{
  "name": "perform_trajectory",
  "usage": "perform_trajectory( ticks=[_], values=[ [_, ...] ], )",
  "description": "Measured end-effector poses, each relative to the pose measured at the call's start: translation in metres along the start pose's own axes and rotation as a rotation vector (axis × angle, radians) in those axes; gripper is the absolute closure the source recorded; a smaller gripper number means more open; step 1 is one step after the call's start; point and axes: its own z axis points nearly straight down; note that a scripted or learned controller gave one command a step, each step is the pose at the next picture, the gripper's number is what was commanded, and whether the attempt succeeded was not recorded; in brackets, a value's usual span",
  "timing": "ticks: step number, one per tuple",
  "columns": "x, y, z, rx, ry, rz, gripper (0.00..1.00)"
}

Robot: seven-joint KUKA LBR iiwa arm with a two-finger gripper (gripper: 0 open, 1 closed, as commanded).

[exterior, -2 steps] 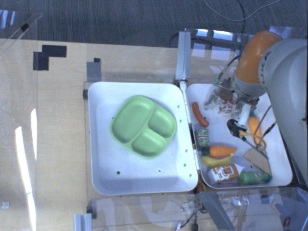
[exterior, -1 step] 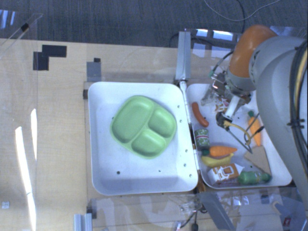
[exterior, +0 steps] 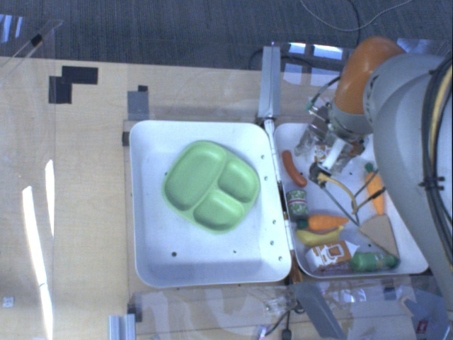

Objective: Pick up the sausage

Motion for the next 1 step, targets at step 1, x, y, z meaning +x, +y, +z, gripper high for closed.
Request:
perform_trajectory(
  ticks=[1],
  values=[
    [0.0003,-0.0016,-0.0067,0.008,-0.003,-0.002,1.00]
  ],
)
